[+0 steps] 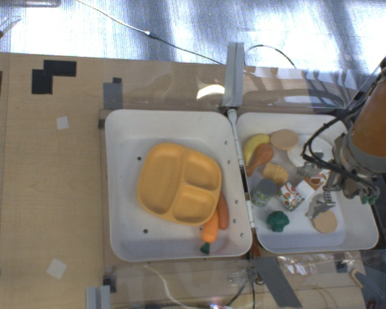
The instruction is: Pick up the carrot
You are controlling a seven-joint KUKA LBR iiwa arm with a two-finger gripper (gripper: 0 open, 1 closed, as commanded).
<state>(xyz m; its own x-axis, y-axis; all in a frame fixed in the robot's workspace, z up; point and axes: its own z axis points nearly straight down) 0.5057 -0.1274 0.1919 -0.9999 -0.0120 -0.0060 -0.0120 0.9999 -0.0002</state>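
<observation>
The gripper is seen low over the right bin, its metal fingers pointing down just above a round tan disc. Whether they are parted or closed cannot be told, and nothing is seen between them. Nearby in the same bin are found a small printed carton, a green broccoli piece, a yellow corn piece, a banana and a second tan disc. The carrot is located in the left bin, lying against the lower right edge of the yellow divided tray, beside a reddish sausage, well apart from the gripper. Both bins are carried by the bench.
</observation>
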